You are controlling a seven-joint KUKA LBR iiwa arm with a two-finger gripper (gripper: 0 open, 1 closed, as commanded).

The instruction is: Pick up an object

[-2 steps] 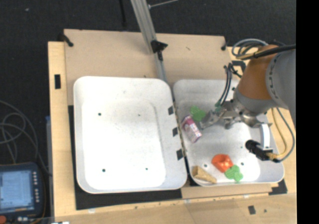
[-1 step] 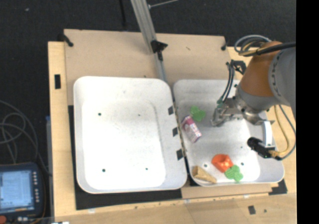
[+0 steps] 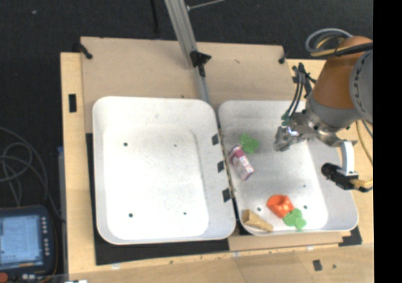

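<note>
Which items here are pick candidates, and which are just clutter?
Candidates, all in the right bin: green piece, pink packet, orange object, second green piece, tan wedge.

Not part of it: left bin, metal pole, tablet.

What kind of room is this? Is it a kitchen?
Probably a robot lab, not a kitchen. A robot arm reaches over two white bins on a wooden bench, with small toys in one bin and a screen beside the bench.

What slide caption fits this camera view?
Grey arm's gripper hovers over right white bin near small green block.
</note>
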